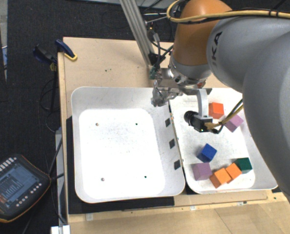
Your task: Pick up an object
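A pale wooden table carries two shallow white bins side by side, with dark floor around it. The left bin has a bare, faintly speckled floor. The right bin holds the blocks: an orange block near its far edge, a light purple block just beside it toward the right edge, a blue block near the middle, and by the near edge a cluster — a purple block, an orange block and a green block, close together.

The grey arm with its orange band reaches over the far edge of the right bin. The claw hangs above the rim where the two bins meet, at the far end; whether its fingers are apart or together I cannot tell, and nothing shows between them.

Part of a letter "K" can be read on the arm. A handheld pendant with a screen lies on the floor left of the table, and a blue-handled clamp sits at the table's far left corner.

Small black marks line the rims between the bins.
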### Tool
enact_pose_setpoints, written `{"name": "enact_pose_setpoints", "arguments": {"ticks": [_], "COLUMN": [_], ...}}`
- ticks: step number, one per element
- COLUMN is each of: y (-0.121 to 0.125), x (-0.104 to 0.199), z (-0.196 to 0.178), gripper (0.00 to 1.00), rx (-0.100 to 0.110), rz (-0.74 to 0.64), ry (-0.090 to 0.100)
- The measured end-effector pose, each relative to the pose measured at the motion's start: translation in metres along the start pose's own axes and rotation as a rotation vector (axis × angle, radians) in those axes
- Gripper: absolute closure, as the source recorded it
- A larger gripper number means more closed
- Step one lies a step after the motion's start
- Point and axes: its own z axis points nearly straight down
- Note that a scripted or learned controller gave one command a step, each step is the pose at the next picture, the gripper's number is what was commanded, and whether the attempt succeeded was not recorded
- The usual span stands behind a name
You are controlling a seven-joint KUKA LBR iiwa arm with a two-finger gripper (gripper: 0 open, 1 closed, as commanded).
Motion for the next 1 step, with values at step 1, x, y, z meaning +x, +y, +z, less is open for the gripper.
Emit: {"name": "enact_pose_setpoints", "arguments": {"ticks": [1], "y": [-0.0002], "x": [-0.0030], "z": [-0.0018], "gripper": [0.00], "rx": [-0.001], "rz": [0.004], "ry": [-0.001]}}
